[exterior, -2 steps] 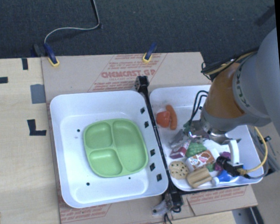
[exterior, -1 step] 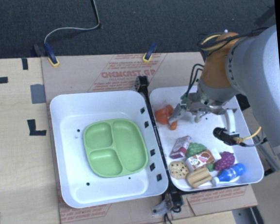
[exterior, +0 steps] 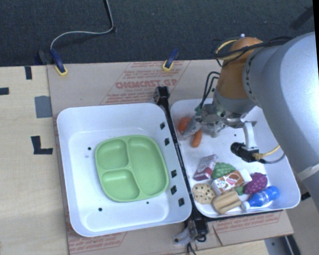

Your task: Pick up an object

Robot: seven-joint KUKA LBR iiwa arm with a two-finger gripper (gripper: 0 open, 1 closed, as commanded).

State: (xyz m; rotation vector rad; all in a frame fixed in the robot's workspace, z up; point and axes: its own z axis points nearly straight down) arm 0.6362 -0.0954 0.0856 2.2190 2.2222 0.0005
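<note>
**Arm over right bin, gripper low by the carrot**

Two white bins sat side by side on the bench. Left bin (exterior: 73,159) held a green divided plate (exterior: 132,167), centre-left of the frame, lying flat.

Right bin (exterior: 284,193) held the toy food. An orange carrot (exterior: 196,138) lay near the bin's upper left corner, with another reddish-orange piece (exterior: 185,124) just above-left of it, close to the divider between bins. Lower in the bin, clustered together: a small grey-red packet (exterior: 206,167), a green leafy piece (exterior: 223,169), a cookie (exterior: 201,192), a small carton (exterior: 227,182), purple grapes (exterior: 256,183), a bread roll (exterior: 227,202) and a blue item (exterior: 264,196) at the bottom right.

The arm (exterior: 290,101) came in from the frame's right, its orange band (exterior: 234,79) at upper right. The gripper (exterior: 207,124) sat over the upper part of the right bin, just right of the carrot. Jaw state: cannot tell, hidden by the wrist body. Whether anything was held cannot be told either.
</note>
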